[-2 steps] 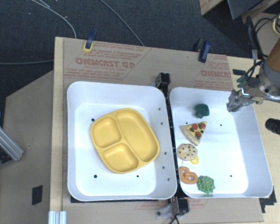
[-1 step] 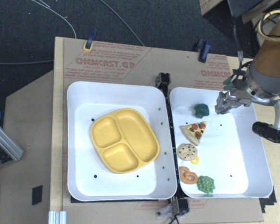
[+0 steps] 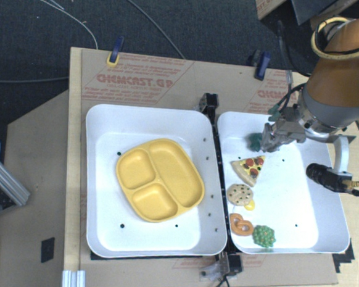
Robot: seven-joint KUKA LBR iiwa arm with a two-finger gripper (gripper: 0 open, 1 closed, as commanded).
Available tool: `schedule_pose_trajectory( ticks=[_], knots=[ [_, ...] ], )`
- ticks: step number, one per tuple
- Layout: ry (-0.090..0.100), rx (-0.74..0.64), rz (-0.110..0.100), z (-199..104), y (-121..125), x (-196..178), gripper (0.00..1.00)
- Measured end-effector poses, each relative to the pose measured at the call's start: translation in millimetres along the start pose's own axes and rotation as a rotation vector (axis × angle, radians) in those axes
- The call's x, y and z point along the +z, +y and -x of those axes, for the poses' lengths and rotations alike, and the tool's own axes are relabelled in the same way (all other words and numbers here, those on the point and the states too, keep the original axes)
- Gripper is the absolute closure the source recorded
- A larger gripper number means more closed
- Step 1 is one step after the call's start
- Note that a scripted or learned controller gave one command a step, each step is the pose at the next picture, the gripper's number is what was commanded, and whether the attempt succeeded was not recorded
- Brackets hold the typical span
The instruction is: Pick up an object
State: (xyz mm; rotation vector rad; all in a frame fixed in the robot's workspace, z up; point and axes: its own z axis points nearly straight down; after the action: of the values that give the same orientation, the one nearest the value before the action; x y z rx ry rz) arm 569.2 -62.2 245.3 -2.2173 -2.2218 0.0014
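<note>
Two shallow white bins side by side on a cardboard-covered worktop [image 3: 73, 162]. In the left bin [image 3: 97, 164], a yellow three-compartment tray [image 3: 159, 179], lying flat and turned at a slant, near the middle of the bin. In the right bin [image 3: 310, 212], a cluster of toy foods along its left side: a pizza slice [image 3: 249, 169] uppermost, a round chocolate-chip cookie [image 3: 239, 193] just below it, a small yellow piece [image 3: 249, 205] touching the cookie's lower right edge, then a pretzel [image 3: 242, 224], and a green broccoli floret [image 3: 264, 235] just beside the pretzel, near the bin's front wall. At the upper left of the right bin, a dark green object [image 3: 254, 141], too blurred to name, partly hidden by the tool. Grey arm with orange band [image 3: 343, 66] reaching in from the right, tool [image 3: 271, 142] lowered at the dark green object, just above the pizza slice. Cannot tell how the tool is set, nor whether the green object sits in its grip. Blue clamps [image 3: 115, 51] at the worktop's back edge.
</note>
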Motion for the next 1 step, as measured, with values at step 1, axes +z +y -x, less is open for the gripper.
schedule_pose_trajectory(
  ticks=[1],
  knots=[
    [-0.001, 0.002, 0.0, -50.4, -20.8, 13.5, 1.0]
  ],
)
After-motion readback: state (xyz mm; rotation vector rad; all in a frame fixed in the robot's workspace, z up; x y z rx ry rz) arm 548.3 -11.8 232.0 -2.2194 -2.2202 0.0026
